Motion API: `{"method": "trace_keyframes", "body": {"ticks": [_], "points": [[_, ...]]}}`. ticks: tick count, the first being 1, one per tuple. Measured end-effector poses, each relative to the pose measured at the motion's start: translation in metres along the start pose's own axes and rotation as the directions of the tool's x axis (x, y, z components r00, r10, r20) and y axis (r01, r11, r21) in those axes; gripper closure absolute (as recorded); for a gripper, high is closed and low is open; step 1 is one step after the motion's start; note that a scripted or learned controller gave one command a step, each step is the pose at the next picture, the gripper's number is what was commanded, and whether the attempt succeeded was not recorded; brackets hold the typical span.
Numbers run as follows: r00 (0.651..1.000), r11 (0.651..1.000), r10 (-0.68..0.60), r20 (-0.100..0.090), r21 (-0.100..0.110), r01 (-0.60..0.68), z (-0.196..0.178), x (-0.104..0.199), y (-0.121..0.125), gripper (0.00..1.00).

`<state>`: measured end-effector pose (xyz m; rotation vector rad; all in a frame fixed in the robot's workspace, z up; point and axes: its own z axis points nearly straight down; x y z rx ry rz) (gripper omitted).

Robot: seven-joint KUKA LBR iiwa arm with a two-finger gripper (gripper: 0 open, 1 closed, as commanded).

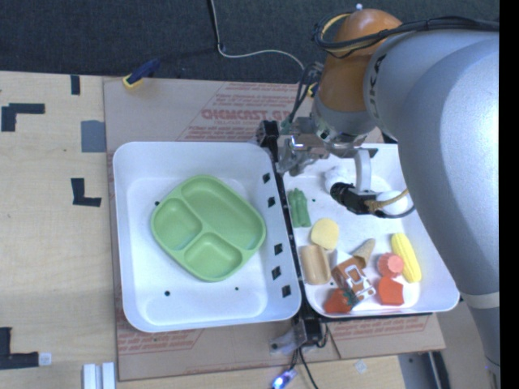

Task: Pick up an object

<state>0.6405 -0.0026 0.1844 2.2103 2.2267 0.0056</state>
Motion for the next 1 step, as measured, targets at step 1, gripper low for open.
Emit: {"method": "trace_keyframes", "body": {"ticks": [1], "points": [[1.000,1.000,0.004,0.001,0.007,-0.004,-0.0095,-0.0034,-0.0030,1.00]]}}
